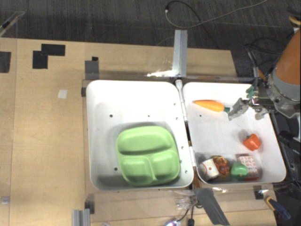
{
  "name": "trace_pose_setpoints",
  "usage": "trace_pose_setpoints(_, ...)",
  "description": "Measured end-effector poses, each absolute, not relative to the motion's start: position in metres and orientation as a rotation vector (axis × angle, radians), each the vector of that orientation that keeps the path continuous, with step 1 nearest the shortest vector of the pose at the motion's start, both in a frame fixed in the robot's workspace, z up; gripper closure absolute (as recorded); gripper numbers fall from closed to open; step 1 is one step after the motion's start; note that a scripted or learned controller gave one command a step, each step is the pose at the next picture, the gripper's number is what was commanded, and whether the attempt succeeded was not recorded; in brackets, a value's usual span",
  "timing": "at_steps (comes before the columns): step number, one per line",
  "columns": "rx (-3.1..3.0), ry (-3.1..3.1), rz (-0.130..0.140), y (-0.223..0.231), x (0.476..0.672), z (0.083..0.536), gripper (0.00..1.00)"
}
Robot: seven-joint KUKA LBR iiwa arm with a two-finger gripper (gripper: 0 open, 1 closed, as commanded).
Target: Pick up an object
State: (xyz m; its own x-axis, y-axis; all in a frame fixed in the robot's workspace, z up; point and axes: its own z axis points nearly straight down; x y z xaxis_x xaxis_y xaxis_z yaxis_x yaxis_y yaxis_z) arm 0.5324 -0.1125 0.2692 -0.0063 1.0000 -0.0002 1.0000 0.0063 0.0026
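Observation:
In the right bin (225,135) an orange carrot (209,105) lies near the far wall. A small red-orange pepper (251,142) sits toward the right side. Along the near wall are a small can (212,167), a green toy (239,171) and a pink patterned packet (249,164). My gripper (248,108) hangs over the bin's right part, just right of the carrot and above the pepper. It stands open, and nothing is between its fingers (234,110).
The left bin (103,102) holds a green divided tray (148,154) near its front. A metal post (180,51) stands behind the wall between the bins. Black cables run over the dark floor at the back.

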Motion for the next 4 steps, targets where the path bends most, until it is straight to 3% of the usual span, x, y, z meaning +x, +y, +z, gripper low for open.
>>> trace_pose_setpoints(1,2.222,2.215,0.006,-0.083,0.560,0.326,0.00)
trace_pose_setpoints(2,2.037,2.388,0.003,-0.122,0.665,0.187,0.00)
trace_pose_setpoints(3,1.798,2.573,-0.002,-0.102,0.670,0.091,0.00)
trace_pose_setpoints(4,1.790,2.573,0.002,-0.100,0.672,0.102,1.00)
